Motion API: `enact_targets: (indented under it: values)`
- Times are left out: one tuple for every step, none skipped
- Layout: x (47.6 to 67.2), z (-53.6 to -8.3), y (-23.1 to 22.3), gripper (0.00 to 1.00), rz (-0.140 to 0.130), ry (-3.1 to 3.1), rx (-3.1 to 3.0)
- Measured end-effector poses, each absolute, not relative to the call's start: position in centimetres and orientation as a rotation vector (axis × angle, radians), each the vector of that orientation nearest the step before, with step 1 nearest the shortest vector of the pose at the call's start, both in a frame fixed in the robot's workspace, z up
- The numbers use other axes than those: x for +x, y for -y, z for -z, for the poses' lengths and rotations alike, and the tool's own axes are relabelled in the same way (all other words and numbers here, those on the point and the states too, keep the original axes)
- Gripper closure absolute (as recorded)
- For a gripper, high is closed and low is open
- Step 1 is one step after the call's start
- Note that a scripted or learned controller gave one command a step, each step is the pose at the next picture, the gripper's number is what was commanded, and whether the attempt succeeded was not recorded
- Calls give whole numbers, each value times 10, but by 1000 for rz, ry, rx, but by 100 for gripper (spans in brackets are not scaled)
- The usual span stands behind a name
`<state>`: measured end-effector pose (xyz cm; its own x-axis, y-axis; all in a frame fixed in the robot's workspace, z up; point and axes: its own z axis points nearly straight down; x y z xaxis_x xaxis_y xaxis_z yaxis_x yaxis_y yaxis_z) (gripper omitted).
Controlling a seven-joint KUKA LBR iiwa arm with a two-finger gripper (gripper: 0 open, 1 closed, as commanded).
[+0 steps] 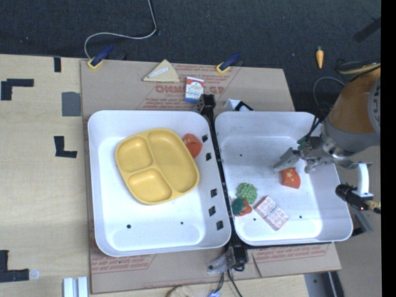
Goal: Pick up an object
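In the right bin [247,228], you have the red strawberry-like toy [290,177] lying just on the near side of the gripper [301,159], almost touching it. How the jaws stand you cannot tell (nothing visible between them). Left of the toy and well apart sit a green toy [246,191] and a pink-white box [271,212]; neither blocks the approach.

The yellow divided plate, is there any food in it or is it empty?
Empty. The yellow plate in the left bin shows three bare compartments. The red toy lies beside its rim, on the bin floor, not in it.
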<state>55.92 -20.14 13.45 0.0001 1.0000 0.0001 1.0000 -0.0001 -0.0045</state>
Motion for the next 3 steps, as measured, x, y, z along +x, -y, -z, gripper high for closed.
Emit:
enact_targets:
  values:
    - [562,-87,201,0,0,2224,-2223]
    - [563,-98,201,100,3,2228,-2226]
    - [615,-118,125,100,2,2224,-2218]
